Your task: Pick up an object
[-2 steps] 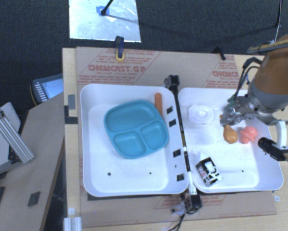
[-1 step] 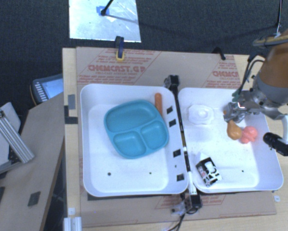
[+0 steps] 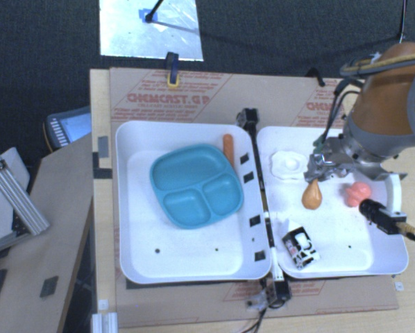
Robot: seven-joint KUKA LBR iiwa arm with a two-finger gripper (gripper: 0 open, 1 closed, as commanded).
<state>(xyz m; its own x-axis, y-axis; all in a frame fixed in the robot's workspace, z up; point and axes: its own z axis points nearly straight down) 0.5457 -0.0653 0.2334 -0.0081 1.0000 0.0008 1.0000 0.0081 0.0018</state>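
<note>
Over right bin [image 3: 395, 259], right of centre frame, tool [image 3: 317, 174] is seen lowered onto orange pear-shaped object [image 3: 312, 195], top of it apparently pinched between fingers. Pink ball [image 3: 357, 193] sits just right, white fried-egg toy [image 3: 288, 164] upper left, black-white gadget [image 3: 300, 247] lower down. Blue divided plate [image 3: 196, 185] and carrot stick [image 3: 228, 148] parked in left bin [image 3: 134, 248].

We note that the grey arm with its orange band [image 3: 391, 99] is cut off by the right edge of the frame, and its bulk hides the upper right corner of the right-hand shallow white bin [image 3: 332, 266]. The two-finger gripper [image 3: 317, 171] sits in shadow beneath the wrist, too small for us to judge its fingers. The small black-and-white printed object [image 3: 300, 246] carries markings we cannot read.
</note>
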